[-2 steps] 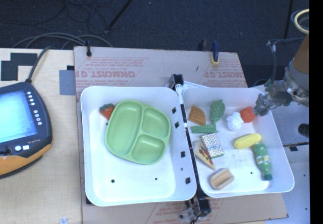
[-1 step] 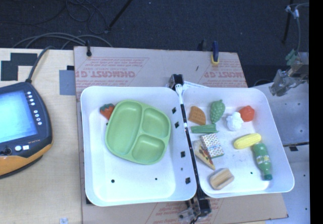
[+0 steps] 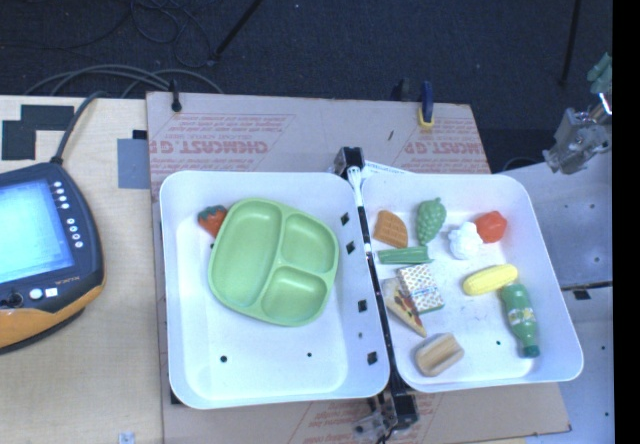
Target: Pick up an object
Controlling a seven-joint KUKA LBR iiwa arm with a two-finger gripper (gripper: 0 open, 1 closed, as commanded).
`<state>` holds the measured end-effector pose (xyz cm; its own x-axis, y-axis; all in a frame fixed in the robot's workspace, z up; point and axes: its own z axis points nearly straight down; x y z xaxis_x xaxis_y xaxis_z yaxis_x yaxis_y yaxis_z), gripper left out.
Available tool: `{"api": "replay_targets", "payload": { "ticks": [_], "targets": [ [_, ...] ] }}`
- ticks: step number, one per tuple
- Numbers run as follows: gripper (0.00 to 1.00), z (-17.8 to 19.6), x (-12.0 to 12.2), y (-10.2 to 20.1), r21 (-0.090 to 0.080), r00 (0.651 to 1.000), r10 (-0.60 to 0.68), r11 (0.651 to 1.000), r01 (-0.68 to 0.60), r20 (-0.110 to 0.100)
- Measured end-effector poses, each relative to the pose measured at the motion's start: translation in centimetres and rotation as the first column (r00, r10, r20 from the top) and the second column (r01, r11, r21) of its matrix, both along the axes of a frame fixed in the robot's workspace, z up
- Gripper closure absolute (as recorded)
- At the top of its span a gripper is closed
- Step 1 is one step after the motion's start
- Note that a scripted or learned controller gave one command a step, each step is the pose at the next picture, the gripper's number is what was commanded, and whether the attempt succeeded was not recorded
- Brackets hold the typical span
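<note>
The right bin [image 3: 540, 217] holds several toy foods: an orange wedge [image 3: 390, 229], a green grape bunch [image 3: 431, 219], a white garlic bulb [image 3: 465, 240], a red tomato [image 3: 491, 226], a green pod [image 3: 404, 255], a yellow fruit [image 3: 490, 279], a green bottle [image 3: 520, 319], a patterned box [image 3: 420, 287], a sandwich wedge [image 3: 405, 308] and a tan loaf [image 3: 439, 353]. In the left bin [image 3: 190, 332] lies a green divided plate [image 3: 273, 260] with a red fruit [image 3: 211, 220] at its upper left. My gripper [image 3: 576, 142] hangs at the right edge, above and outside the right bin, apart from every object.
A teach pendant [image 3: 40, 247] lies on the bench at far left. Cardboard [image 3: 300, 137] sits under both bins, with a blue and yellow clamp [image 3: 427, 104] on its back edge. Cables [image 3: 150, 2] run over the dark floor behind.
</note>
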<state>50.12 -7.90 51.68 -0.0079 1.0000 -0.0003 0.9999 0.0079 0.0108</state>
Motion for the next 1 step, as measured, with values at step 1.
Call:
{"api": "replay_targets", "payload": {
  "ticks": [1],
  "targets": [
    [1.00,2.13,-1.63,10.79,0.001,1.000,0.005,1.000,-0.005,-0.014]
  ]
}}
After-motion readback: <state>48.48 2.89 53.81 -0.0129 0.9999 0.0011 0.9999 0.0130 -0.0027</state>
